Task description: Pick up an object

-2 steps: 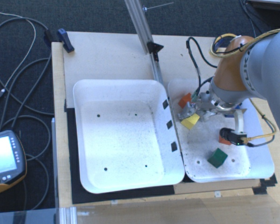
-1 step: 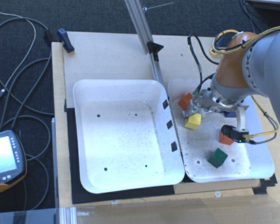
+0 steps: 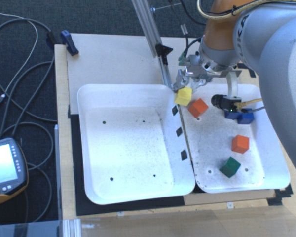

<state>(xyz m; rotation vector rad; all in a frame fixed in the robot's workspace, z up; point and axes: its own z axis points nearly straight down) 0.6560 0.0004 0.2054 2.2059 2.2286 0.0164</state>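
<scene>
Nearest the camera, the desk's (image 3: 138, 221) pale front edge is running along the bottom of the view, carrying two shallow white bins side by side. Looming over everything from the right is the grey arm (image 3: 274, 48) with its orange band (image 3: 227, 14), reaching down toward the far end of the ridge where the bins are meeting. Left bin (image 3: 123, 181) is lying wide and speckled with small dark marks; right bin (image 3: 266, 174) is holding the loose blocks. At the left edge a handheld pendant (image 3: 5, 169) with a lit screen is resting on the dark floor, with grey cables looping above it.

End effector (image 3: 186, 82) is hanging just above the bins' shared rim at its far end, and a yellow block (image 3: 183, 96) is sitting right at its tip — whether the fingers are pinching it or merely touching it cannot be told. Just beside the yellow block, an orange block (image 3: 198, 107) is lying tilted in the right bin. A second orange block (image 3: 240, 144) is lying nearer the front, with a green block (image 3: 230, 167) close in front of it. A small blue block (image 3: 244, 117) is lying by the arm — partly under a black fitting.
</scene>
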